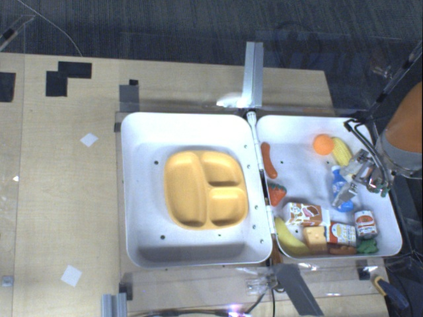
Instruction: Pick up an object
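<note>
1. two white bins are seen side by side on the bench; the left bin [142,177] carries a yellow divided tray [203,189], presumably set there as a place for picked items.
2. the toy food is gathered in the right bin [291,127], so any object to be picked up is found there: an orange ball [322,144] and a corn cob [341,150] near the far wall, a sausage [268,160] along the left wall, a banana [287,235], a small carton [304,212] and a can [365,223] towards the near side.
3. the gripper [360,176] is held low over the right side of that bin, just above a blue bottle-like item [341,191], which is judged to be the chosen target.
4. whether the gripper is released or clenched cannot be told, and no grasp can be confirmed.
5. the crowding near the target is judged a risk for a clean pick.
</note>
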### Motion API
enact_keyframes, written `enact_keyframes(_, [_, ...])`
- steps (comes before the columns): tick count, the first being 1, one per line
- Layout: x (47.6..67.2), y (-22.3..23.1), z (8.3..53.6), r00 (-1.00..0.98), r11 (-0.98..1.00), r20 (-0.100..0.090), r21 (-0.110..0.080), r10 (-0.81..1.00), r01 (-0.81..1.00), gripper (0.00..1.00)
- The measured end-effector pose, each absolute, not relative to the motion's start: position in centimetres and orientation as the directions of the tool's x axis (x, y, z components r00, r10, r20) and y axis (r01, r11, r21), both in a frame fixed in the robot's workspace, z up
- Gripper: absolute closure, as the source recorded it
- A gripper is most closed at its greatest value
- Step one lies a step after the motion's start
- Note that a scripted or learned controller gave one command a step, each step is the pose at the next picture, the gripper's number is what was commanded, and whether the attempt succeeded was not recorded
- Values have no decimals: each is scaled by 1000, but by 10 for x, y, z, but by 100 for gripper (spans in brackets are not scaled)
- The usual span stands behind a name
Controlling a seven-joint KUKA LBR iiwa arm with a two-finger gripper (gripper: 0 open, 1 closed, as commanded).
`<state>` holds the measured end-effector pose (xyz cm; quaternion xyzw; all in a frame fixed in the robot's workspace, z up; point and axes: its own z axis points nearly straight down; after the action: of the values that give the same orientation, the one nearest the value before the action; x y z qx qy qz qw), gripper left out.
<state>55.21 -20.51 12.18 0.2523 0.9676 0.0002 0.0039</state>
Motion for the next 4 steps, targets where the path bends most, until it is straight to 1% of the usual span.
enact_keyframes(2, [552,-205,122,-873,873,-7,2,488,488,0])
enact_keyframes(3, [572,-205,108,-701,701,-7,4,713,713,0])
enact_keyframes(4, [627,-200,107,-442,442,-4,9,897,897,0])
